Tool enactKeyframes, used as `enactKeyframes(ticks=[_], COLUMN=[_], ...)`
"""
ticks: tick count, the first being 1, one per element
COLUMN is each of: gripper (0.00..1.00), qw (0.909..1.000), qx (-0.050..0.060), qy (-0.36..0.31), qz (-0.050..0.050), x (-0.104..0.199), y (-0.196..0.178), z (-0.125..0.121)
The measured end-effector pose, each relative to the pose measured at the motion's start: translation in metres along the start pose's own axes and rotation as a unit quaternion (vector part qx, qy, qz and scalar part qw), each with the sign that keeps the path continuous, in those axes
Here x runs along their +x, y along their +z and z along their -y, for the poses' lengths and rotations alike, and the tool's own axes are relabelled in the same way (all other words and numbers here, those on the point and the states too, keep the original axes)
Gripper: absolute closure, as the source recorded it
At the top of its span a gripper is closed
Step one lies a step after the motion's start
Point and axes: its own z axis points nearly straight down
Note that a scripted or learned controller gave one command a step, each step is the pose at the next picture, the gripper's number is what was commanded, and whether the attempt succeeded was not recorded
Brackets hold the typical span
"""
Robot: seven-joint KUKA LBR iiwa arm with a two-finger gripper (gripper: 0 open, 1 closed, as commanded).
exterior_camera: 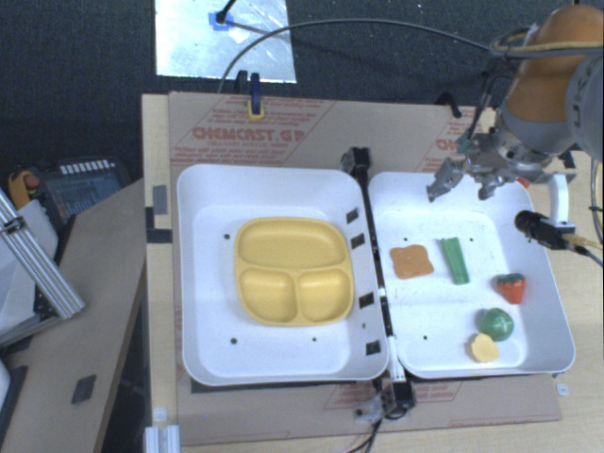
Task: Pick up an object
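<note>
- Hand (464, 185) hangs over right bin's (557, 347) far edge, fingers apart, nothing between them.
- No pick yet: toast (411, 261), green stick (455, 260), other bits all lie in that bin.
- Left: descend, grasp, lift.

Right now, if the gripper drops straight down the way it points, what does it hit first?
Probably bare floor of the right bin near its back edge. The gripper hangs open above that corner; the green stick and orange slice lie nearer the camera, though depth is uncertain.

One fixed camera looks down aslant on both bins (283, 182).
</note>
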Motion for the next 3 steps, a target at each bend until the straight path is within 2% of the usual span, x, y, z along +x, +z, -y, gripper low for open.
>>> enactKeyframes(ticks=[1, 3], gripper=[0.0, 0.0], qw=[1.0, 1.0], qx=[-0.006, -0.005], qy=[-0.001, 0.0], qz=[0.001, 0.001], x=[0.0, -0.014], y=[-0.008, 0.099], z=[-0.002, 0.003])
